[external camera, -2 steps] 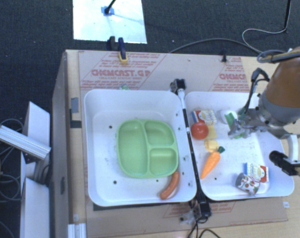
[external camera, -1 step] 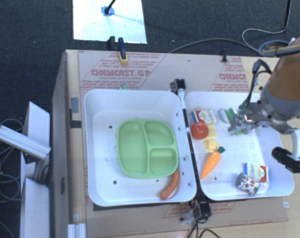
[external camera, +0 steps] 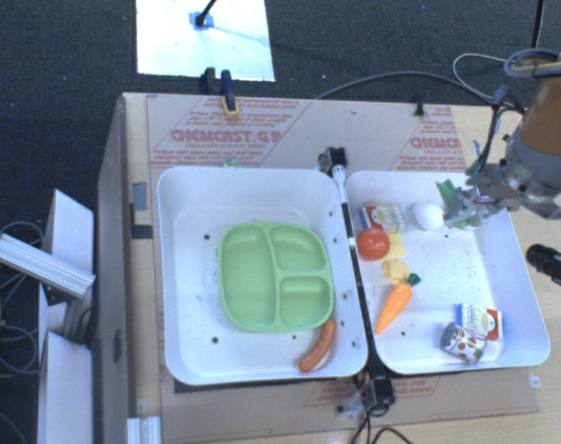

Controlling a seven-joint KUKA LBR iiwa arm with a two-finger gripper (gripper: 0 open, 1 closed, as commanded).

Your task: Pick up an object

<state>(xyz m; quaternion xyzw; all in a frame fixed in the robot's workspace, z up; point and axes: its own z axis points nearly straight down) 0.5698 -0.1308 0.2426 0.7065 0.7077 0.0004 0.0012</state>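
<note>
Egg (external camera: 428,216): white, right bin (external camera: 526,276), toward 12 o'clock, nearest candidate for the pick. Jaws (external camera: 466,207) just beside it at 3 o'clock, low over the bin; spread or pressed together cannot be told.

Neighbours: packet (external camera: 384,216) at the egg's 9 o'clock, tomato (external camera: 373,243) at 8, yellow piece (external camera: 395,270) and carrot (external camera: 394,305) at 7, carton (external camera: 470,331) at 5.

Left bin (external camera: 183,248): green tray (external camera: 276,276), sausage (external camera: 318,346) at its 5 o'clock.

Risk: the egg, round and smooth, probably rolls toward the packet if nudged; an off-centre closure would likely squeeze it out.
</note>
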